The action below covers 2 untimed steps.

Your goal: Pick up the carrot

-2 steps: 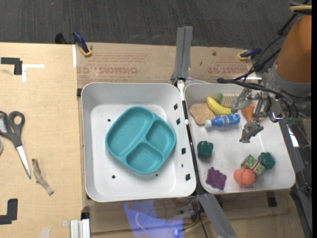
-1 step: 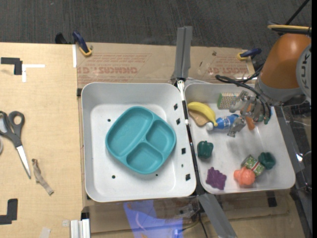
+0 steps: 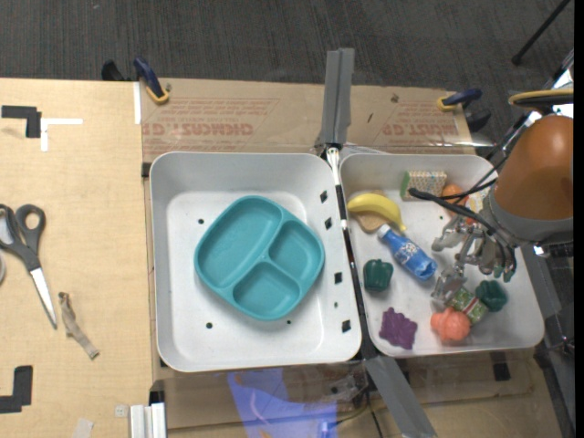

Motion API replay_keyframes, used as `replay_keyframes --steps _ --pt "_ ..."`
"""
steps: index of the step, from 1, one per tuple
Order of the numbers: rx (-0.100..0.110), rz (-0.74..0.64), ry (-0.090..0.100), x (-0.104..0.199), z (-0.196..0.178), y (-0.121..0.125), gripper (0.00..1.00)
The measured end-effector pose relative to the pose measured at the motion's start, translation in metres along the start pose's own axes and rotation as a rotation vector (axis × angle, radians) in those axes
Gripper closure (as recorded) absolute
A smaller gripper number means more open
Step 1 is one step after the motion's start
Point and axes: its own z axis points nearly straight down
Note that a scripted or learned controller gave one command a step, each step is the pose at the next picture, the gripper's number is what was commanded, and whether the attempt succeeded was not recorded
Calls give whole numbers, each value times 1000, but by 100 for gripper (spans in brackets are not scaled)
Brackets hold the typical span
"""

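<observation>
One fixed camera is looking down at a slant from above the bench, taking in both white bins side by side: the left bin (image 3: 164,272) is sitting near the middle of the frame and the right bin (image 3: 520,327) is running toward the right edge. The view is standing far enough back that it is also catching the cardboard (image 3: 73,245) to the left and dark floor along the top. The arm (image 3: 543,172) is entering from the right side
</observation>
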Motion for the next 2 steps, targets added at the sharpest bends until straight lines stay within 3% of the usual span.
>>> replay_keyframes --steps 1,2 --pt "0 117 -4 -56 -84 -29 0" --pt "0 215 -5 -113 -1 -16 0"
